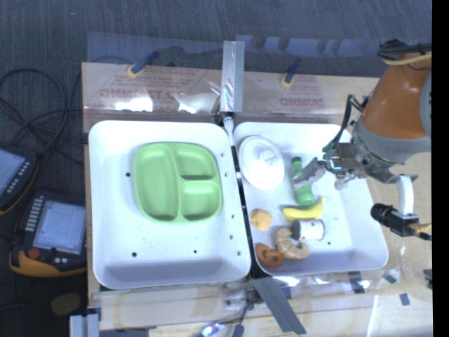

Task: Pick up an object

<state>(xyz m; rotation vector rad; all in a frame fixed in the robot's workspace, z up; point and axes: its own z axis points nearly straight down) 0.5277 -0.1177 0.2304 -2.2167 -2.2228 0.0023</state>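
Note:
The right bin [361, 248] holds several small objects. There is a white round bowl [262, 161], a green bottle-like object [302, 188], a yellow banana [303, 210], a white cylinder with a dark end [309, 230], a small orange ball [261, 220], a tan piece [287, 241] and a brown pastry [269, 256]. My gripper [312, 173] hangs low over the right bin, reaching left from the grey wrist [351, 161]. Its tip sits just above the upper end of the green object. I see nothing lifted off the bin floor.
In the left bin [105, 244] lies a green divided plate [177, 181]. A metal divider post [231, 76] stands at the back between the bins. A black fitting [393, 217] juts out near the right bin's right wall. A pendant and cables lie at far left.

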